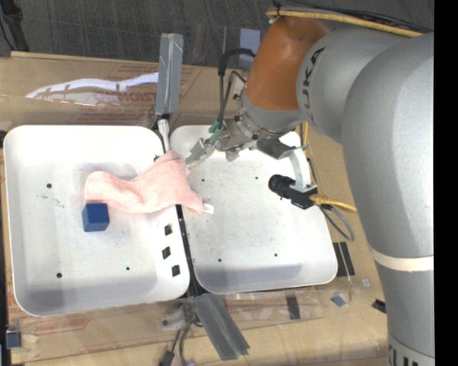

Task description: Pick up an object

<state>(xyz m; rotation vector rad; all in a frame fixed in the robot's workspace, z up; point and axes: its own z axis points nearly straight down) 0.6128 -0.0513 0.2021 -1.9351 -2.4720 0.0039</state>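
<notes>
- At the near edge of the bench, grey strips [217, 328] lay below the gap between the two bins, on brown cardboard [76, 90] that covered the bench.
- The left bin [30, 280] held a small blue cube [96, 216], resting flat on the bin floor, a little left of the middle.
- Just behind the cube and to its right lay a pink cloth [141, 191]. It was crumpled, and it stretched from the floor of the left bin up over the wall between the bins, so that its right corner reached into the right bin [305, 269].
- A small white tag at the cloth's right edge rested on the floor of the right bin.
- Near the right bin's far right corner a black cylinder part [288, 188] with a yellow cable hung over the bin.
- The gripper [201, 149] was over the far left corner of the right bin, pointing left, toward the upper right end of the cloth.
- Its tip was just beside the cloth, maybe touching it; I could not tell how far the fingers were apart, or if they had hold of the cloth.
- The cube was well apart from the gripper, to its left and nearer.
- Behind it, the arm [366, 128] with its orange band [286, 63] reached in from the right.
</notes>
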